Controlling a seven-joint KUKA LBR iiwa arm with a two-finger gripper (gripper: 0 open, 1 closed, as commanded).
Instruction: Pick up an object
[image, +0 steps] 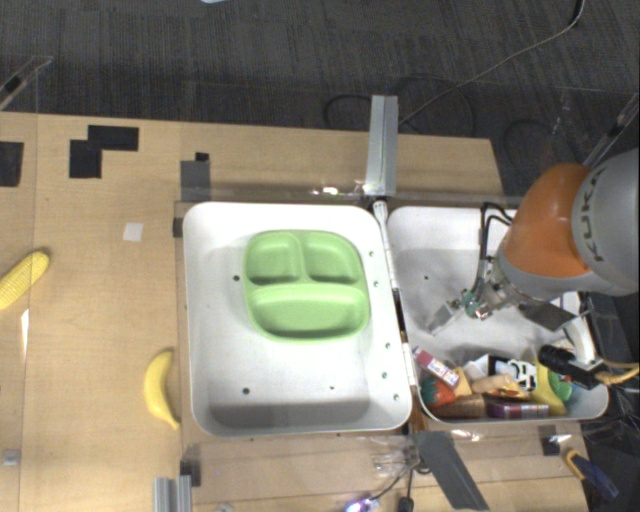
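The gripper (470, 303), finger state indeterminate, hangs over the right bin (430, 235), with the pile of objects (495, 385) lying toward the bin's near edge.

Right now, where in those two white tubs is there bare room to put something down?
Left bin: bare floor around the green tray, widest along the near edge. Right bin: its far half is bare, left of the claw. Its near edge is crowded with a pile of small items.
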